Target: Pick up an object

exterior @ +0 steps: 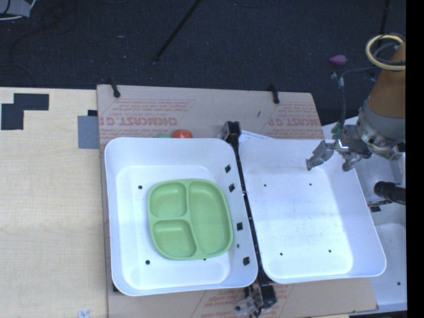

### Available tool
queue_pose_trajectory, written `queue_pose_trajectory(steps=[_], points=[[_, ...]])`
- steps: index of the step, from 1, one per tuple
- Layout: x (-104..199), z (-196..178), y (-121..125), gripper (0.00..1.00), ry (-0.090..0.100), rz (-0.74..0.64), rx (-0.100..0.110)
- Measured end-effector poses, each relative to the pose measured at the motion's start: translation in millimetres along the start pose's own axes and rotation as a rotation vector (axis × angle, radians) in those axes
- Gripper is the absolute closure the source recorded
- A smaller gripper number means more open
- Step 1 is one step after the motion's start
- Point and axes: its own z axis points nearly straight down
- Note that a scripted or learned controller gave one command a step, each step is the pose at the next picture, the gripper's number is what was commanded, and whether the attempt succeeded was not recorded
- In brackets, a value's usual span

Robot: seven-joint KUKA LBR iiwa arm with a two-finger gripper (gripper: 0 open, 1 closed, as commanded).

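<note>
Claw [333,158] spread apart, holding nothing, over right bin's [311,270] far right edge; green divided plate [190,218] in left bin [126,177].

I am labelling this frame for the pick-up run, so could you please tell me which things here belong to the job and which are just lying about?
Belongs to the job:
- green divided plate, lying in the left bin
- gripper, over the right bin's far right corner, holding nothing

Just lying about:
- small red-orange object behind the left bin
- cardboard sheet under both bins
- cables on the dark floor
</note>
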Motion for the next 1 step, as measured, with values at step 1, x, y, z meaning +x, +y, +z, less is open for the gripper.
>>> queue_pose_trajectory(steps=[1], points=[[2.6,43.8,-3.1,0.0,0.001,0.0,0.0]])
